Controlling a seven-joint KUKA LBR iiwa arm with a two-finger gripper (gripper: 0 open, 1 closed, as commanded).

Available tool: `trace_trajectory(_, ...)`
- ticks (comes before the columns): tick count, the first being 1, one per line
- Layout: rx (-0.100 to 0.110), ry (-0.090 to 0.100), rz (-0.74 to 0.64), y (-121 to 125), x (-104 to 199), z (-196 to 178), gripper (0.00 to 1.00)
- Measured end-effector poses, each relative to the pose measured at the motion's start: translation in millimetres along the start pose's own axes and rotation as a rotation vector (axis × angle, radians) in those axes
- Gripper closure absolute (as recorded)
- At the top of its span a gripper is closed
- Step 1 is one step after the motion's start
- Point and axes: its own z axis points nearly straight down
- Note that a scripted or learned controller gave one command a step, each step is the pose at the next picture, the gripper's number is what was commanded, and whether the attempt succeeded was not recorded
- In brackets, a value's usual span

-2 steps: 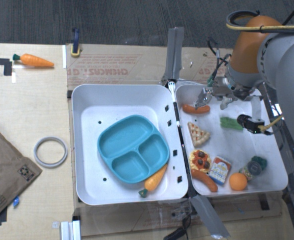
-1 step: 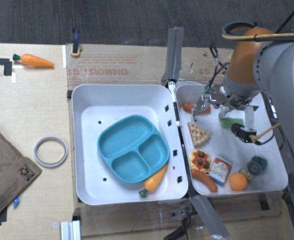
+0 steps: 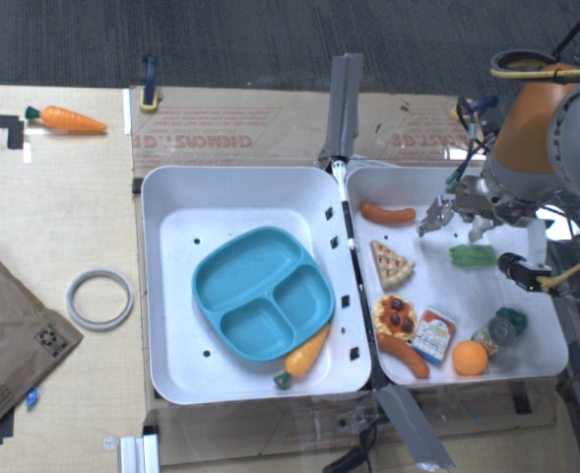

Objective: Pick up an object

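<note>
Pale wooden surface (image 3: pixel 63 215) under two shallow white bins side by side; left bin (image 3: pixel 171 294) holding a blue divided tray (image 3: pixel 260 304), with an orange carrot (image 3: pixel 304 355) leaning against the tray's lower right edge; right bin (image 3: pixel 541 348) crowded with small toy foods.
Grey arm (image 3: pixel 536 136) with orange band reaching in from the right, above the right bin's upper half; gripper (image 3: pixel 455 221) spread open, fingers apart, nothing between them, poised just right of the upper sausage (image 3: pixel 388 214) and just above the green piece (image 3: pixel 472 255).
Below these: pizza slice (image 3: pixel 391 262); round pizza (image 3: pixel 395 315) touching a small printed carton (image 3: pixel 433 334); second sausage (image 3: pixel 404 356) along the lower edge; orange ball (image 3: pixel 470 358) beside a dark green item (image 3: pixel 506 325).
On the surface, left of the bins: brown cardboard box (image 3: pixel 14 338); tape ring (image 3: pixel 99 298); second carrot (image 3: pixel 65 119) near the far corner.
</note>
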Motion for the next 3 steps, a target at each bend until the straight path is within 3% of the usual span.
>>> trace_trajectory(1,0.000,0.000,0.020,-33.4,-29.3,8.1,0.00)
trace_trajectory(2,0.000,0.000,0.023,-33.1,-30.1,-1.3,1.00)
trace_trajectory(3,-0.001,-0.001,0.098,10.0,7.5,-107.0,1.00)
